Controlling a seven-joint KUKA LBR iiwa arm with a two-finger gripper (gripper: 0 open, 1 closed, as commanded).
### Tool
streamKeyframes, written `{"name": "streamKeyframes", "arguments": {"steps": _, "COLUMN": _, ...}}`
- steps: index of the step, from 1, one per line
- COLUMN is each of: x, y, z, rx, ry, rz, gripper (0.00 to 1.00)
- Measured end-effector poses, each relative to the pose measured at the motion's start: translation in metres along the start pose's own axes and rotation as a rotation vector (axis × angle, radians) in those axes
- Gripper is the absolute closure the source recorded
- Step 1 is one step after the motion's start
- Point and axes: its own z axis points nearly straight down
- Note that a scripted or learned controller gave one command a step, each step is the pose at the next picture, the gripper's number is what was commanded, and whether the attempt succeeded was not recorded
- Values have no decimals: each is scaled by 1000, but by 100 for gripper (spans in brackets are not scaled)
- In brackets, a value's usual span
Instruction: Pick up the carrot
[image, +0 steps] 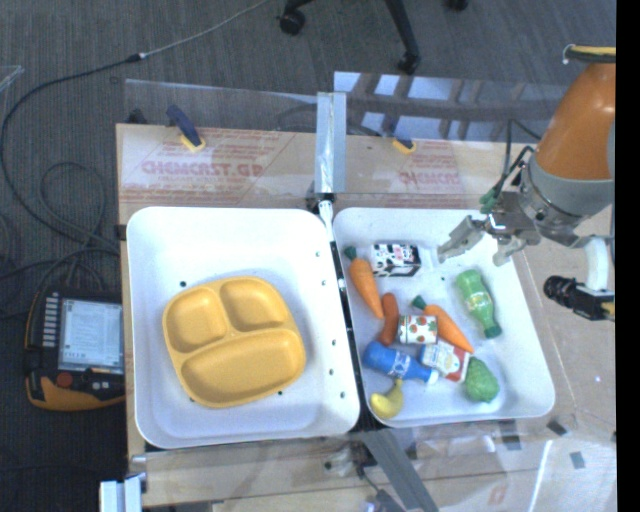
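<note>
Gripper (483, 238) hangs spread and empty over the right bin's (535, 375) back edge. Just below it lies the green bottle (478, 301); farther left the carrot (364, 288), a second carrot (448, 328) nearer. Clutter is tight: fingers could snag neighbours. Farthest, the left bin (150, 330) holds a yellow divided plate (235, 340).

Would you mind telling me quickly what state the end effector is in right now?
End effector: open and holding nothing, over the back of the right bin, away from the carrot.
</note>
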Motion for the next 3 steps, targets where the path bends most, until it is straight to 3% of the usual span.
{"name": "streamKeyframes", "arguments": {"steps": 1, "x": -23, "y": -50, "z": 112, "rx": 0, "ry": 1, "rz": -174, "gripper": 0}}
{"name": "streamKeyframes", "arguments": {"steps": 2, "x": -29, "y": -26, "z": 149, "rx": -2, "ry": 1, "rz": -246, "gripper": 0}}
{"name": "streamKeyframes", "arguments": {"steps": 3, "x": -28, "y": -25, "z": 140, "rx": -4, "ry": 3, "rz": -245, "gripper": 100}}
